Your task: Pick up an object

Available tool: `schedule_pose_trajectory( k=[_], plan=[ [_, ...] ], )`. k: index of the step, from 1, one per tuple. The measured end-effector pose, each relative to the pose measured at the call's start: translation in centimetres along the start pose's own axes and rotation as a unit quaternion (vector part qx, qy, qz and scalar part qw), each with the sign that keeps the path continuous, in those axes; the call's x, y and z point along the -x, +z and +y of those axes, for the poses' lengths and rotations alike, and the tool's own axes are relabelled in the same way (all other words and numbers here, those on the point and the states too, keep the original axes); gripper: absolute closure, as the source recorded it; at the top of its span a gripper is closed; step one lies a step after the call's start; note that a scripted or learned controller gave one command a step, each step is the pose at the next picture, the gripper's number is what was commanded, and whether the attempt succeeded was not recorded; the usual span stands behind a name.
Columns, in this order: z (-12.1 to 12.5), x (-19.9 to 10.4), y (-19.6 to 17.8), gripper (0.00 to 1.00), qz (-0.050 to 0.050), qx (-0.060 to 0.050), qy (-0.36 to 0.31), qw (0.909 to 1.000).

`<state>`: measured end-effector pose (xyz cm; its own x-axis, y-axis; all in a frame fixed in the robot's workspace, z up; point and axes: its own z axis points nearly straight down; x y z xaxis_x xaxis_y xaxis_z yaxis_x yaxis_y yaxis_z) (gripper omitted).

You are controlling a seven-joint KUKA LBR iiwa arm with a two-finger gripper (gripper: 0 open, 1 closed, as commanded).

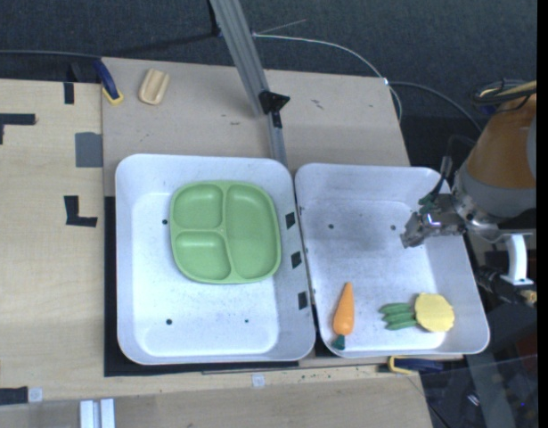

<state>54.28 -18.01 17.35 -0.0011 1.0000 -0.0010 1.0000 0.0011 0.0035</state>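
I can't tell how my gripper [414, 232] is set, hovering at the right bin's [363, 194] far edge. The toy carrot [344, 308] lies well apart near the front wall, so a descent there risks scraping the rim.

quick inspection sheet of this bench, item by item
surface: wooden bench with black tape marks, bearing a left bin and a right bin side by side
job's things: carrot, green pods and a yellow piece at the near edge of the right bin; pods and yellow piece touch, carrot lies apart
clutter: green plate with three compartments in the left bin; tan block on the bench behind the bins
claw: claw over the right bin's far right part, nothing seen between its fingers
cables: thin wire arcing behind the right bin
surroundings: slanted metal pole; dark floor
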Motion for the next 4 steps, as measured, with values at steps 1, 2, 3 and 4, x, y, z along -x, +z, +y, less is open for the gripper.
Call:
schedule_pose_trajectory(
  k=[1,2,3,4],
  plan=[
    [0.2,0.0,-5.1,1.00,0.000,0.001,-0.001,1.0000],
    [1.3,-6.0,-4.3,1.00,0.002,-0.002,-0.003,1.0000],
    [3.0,-12.3,-4.4,1.00,0.002,-0.002,-0.004,1.0000],
    [4.2,-17.4,-3.5,1.00,0.001,-0.003,-0.003,1.0000]
  ],
)
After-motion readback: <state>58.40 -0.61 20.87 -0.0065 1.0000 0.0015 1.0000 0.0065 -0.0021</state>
